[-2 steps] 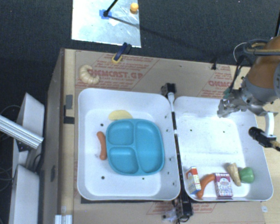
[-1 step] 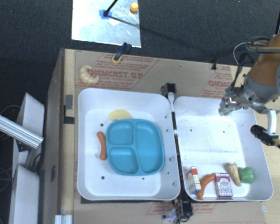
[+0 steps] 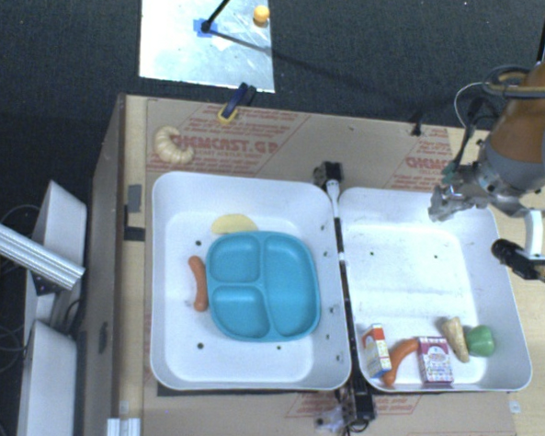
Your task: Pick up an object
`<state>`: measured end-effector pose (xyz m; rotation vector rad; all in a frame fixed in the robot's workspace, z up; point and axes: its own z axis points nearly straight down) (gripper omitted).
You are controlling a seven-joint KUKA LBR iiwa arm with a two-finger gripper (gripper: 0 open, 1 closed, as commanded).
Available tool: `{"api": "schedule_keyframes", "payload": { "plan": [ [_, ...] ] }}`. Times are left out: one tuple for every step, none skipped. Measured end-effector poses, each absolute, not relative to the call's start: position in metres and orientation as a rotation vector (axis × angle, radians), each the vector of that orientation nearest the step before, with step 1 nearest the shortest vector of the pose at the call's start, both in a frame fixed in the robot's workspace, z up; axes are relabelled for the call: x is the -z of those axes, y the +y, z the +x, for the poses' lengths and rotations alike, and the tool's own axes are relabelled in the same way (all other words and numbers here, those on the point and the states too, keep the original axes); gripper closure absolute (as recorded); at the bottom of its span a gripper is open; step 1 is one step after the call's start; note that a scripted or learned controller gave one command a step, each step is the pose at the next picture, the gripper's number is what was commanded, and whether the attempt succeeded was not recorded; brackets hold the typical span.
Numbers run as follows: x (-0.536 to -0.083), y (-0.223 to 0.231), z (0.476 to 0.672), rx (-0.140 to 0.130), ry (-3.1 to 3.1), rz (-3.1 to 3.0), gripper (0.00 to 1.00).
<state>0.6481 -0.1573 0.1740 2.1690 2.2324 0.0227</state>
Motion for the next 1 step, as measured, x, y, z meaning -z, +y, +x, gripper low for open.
{"api": "schedule_keyframes", "payload": {
  "plan": [
    [-0.185, -0.1573, 0.6491, -0.026, 2.233, 2.164, 1.0]
  ]
}}
